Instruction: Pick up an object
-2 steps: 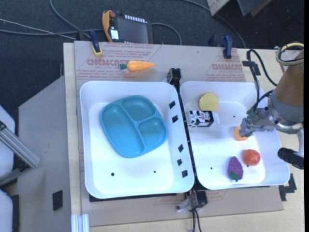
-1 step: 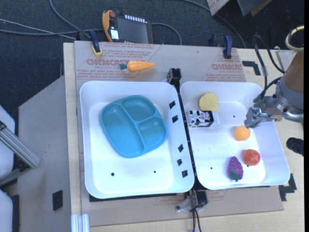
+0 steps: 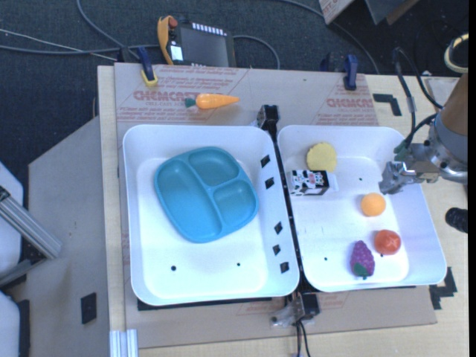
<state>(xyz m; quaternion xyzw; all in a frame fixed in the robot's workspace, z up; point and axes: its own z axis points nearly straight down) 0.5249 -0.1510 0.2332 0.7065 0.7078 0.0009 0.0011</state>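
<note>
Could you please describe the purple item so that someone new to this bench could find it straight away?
Look in the right-hand white bin, the one the grey arm reaches over. Along its near edge lie two small pieces side by side, and the purple grape bunch is the one nearer the middle divider. Unlike the round red tomato beside it and the orange ball above, it is knobbly, purple and green-tipped.

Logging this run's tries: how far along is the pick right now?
Done: nothing lifted; the yellow piece, box, orange ball, tomato and grapes all lie in the right bin. In hand: the gripper sits low, just above the orange ball. Left: grasp and lift.
</note>
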